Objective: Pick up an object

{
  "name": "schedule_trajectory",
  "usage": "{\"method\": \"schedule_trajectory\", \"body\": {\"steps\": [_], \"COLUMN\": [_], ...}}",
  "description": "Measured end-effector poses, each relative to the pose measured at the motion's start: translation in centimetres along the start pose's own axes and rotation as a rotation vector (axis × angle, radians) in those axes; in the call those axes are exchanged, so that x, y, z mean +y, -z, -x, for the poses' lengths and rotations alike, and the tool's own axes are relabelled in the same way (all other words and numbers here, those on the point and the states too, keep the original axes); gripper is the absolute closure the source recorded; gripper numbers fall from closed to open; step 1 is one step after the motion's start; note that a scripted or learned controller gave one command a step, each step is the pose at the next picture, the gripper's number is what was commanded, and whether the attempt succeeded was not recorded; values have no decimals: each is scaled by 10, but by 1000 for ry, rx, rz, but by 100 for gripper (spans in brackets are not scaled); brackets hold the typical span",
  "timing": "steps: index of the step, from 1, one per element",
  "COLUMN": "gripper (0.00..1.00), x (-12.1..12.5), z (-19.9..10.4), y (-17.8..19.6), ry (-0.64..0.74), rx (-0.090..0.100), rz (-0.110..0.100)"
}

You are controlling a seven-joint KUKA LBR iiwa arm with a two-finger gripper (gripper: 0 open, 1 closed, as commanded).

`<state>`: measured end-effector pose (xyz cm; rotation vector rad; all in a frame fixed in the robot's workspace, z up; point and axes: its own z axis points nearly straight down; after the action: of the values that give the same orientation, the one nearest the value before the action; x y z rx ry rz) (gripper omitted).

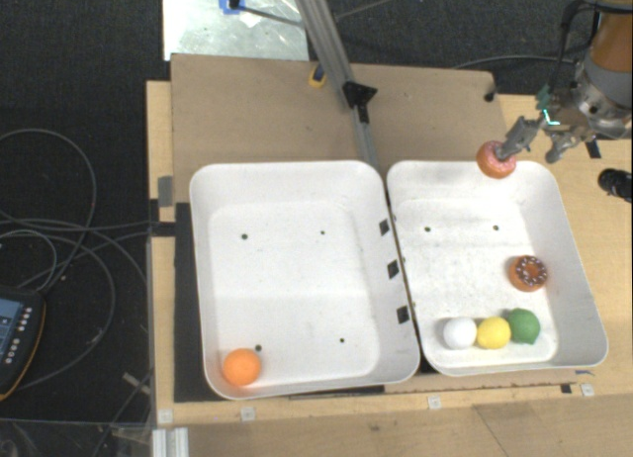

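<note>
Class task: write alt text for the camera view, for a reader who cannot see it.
A gripper at the right bin's far edge pinches a pink donut with one finger. That bin also holds a chocolate donut and white, yellow and green balls; the left bin holds an orange ball.

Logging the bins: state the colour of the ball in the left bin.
Orange; the ball sits at the left bin's near corner in the camera view.
</note>
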<state>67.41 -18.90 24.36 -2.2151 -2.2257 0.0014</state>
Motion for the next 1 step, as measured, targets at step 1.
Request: {"method": "schedule_trajectory", "body": {"steps": [1], "gripper": [0], "x": [1], "z": [0], "y": [3], "ry": [2], "rx": [-2], "rz": [3]}}
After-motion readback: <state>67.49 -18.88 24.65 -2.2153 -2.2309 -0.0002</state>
